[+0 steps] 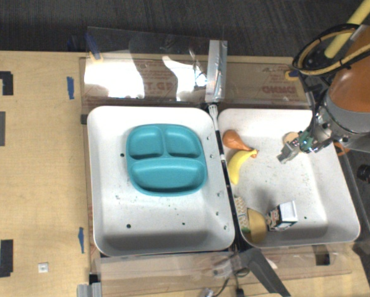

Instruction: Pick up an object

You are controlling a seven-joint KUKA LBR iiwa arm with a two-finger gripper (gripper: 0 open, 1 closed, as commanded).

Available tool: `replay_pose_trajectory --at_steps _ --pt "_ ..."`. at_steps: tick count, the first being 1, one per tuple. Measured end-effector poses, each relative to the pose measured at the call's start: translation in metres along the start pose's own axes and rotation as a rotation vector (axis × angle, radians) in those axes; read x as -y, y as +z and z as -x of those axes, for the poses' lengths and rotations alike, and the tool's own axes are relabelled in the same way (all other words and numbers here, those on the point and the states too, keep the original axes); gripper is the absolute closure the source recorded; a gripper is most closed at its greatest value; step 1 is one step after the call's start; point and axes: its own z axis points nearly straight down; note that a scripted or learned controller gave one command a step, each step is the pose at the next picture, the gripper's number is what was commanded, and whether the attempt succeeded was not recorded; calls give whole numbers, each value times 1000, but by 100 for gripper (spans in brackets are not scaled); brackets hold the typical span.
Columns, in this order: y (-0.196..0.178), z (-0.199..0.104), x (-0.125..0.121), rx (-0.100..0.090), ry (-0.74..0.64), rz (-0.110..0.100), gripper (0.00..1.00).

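**Mia:** Why are there two white bins?

**Dad:** I think one gives and one takes. The left bin (pixel 111 221) has a big teal plate (pixel 166 158) with three sections lying flat in the middle. The right bin (pixel 333 221) has the little things, so the arm (pixel 352 98) reaches in there. Let's use the teal plate as our marker.

**Mia:** Where is the gripper?

**Dad:** The gripper (pixel 293 147) hangs far to the right of the teal plate, over a bare part of the right bin. Nothing sits between its tips. They are small and blurry, so I cannot tell if they are spread apart or pressed together.

**Mia:** What could it pick?

**Dad:** The closest is the yellow banana (pixel 237 164), just right of the teal plate, near the wall between the bins. It is curved and smooth. Touching its top end is an orange pear-shaped toy (pixel 234 140).

**Mia:** And lower down?

**Dad:** Right of the plate and nearer to us is a tan roll (pixel 257 225), maybe tape. Beside it lies a little white box (pixel 284 215), leaning against the roll. They huddle by the bin's front wall, probably hard to grab.
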Motion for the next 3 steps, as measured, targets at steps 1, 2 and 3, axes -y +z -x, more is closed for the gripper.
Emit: replay_pose_trajectory --at_steps 1,2,3 --pt "-48 17 -35 1 137 0 100" --pt "-74 11 -147 0 348 -2 100" --pt "-54 -19 -164 -2 481 -8 100"
